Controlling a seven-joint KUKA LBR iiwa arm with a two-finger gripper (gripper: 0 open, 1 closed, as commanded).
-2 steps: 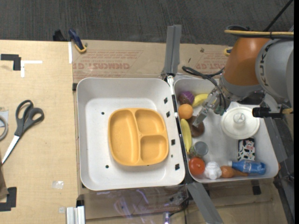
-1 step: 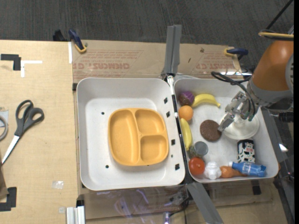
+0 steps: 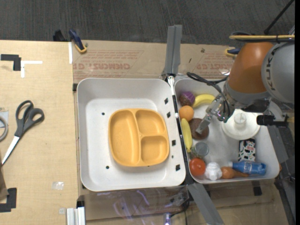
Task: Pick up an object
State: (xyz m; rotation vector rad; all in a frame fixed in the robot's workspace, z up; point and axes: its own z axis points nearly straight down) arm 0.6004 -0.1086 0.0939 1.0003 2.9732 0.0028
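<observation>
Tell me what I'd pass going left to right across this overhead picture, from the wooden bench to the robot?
Scissors → yellow divided plate in the left bin → long banana → gripper → cow-patterned carton → orange band on the arm.

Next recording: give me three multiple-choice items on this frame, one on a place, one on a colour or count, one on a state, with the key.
1. Where does the divided plate lie?
A. in the left bin
B. in the right bin
C. on the bench by the scissors

2. How many compartments does the plate have?
A. two
B. three
C. four

3. Where is the gripper?
A. over the left bin
B. over the bench outside both bins
C. low inside the right bin, among the items

Key: 1 A, the yellow-orange plate sits mid-bin on the left. 2 B, one long section and two smaller ones. 3 C, its tip is near the brown round object, below the banana.
</observation>
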